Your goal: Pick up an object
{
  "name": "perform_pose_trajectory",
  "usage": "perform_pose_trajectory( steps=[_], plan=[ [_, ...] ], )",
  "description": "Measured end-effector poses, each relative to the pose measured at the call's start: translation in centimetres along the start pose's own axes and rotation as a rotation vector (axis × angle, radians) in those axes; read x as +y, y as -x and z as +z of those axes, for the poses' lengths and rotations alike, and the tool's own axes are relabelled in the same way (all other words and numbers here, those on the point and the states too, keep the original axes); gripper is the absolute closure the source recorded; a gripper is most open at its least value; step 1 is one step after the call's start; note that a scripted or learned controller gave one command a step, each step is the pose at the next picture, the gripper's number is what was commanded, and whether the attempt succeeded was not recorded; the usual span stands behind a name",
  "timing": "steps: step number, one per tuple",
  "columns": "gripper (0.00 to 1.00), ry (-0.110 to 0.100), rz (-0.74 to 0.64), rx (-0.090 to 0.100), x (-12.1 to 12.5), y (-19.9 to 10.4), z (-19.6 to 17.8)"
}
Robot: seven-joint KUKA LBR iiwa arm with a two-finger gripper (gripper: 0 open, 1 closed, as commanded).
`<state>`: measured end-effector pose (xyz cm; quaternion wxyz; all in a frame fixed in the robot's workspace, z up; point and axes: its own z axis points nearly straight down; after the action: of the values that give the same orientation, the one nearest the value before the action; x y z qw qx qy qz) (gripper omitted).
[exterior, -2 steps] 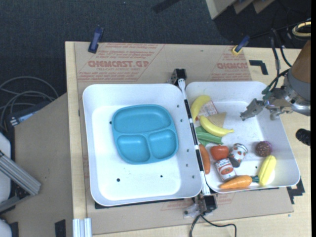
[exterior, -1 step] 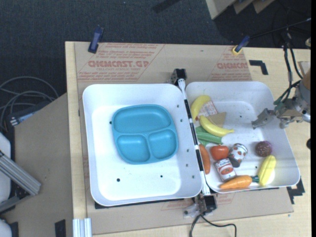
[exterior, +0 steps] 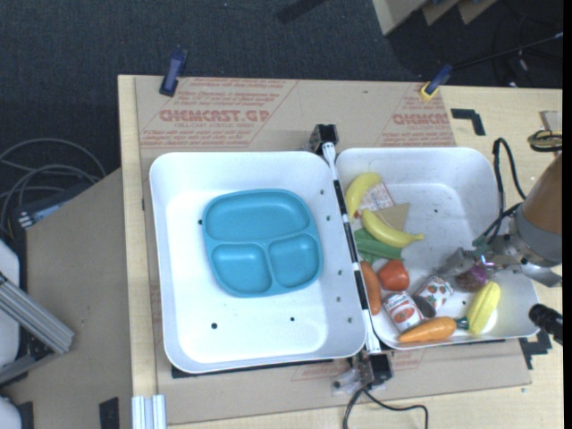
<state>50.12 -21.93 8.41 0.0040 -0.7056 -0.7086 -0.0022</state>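
The right bin (exterior: 429, 170) holds several toy foods. Two yellow bananas (exterior: 390, 231) lie at its left, with a green pepper (exterior: 376, 248), a red tomato (exterior: 394, 275) and a thin carrot (exterior: 370, 287) below them. Near the front rim are a small can (exterior: 403, 311), a second labelled can (exterior: 435, 293), an orange carrot (exterior: 427, 331) and a yellow corn-like piece (exterior: 483, 307). My gripper (exterior: 470, 264) hangs low at the bin's right side. It is just above a dark purple item (exterior: 473, 279) and beside the yellow piece. Nothing is visibly lifted.
The left bin (exterior: 179, 266) bears a blue divided plate (exterior: 262, 242). A black clamp (exterior: 323, 137) and a divider strip join the two bins. Cables run along the right bin's far right rim (exterior: 500, 164). A tan card (exterior: 394, 213) lies under the bananas.
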Motion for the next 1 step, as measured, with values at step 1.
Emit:
perform_pose_trajectory(
  steps=[1],
  plan=[
    [1.0, 0.005, 0.004, -0.009, 0.04, 0.39, -1.13]
  ],
)
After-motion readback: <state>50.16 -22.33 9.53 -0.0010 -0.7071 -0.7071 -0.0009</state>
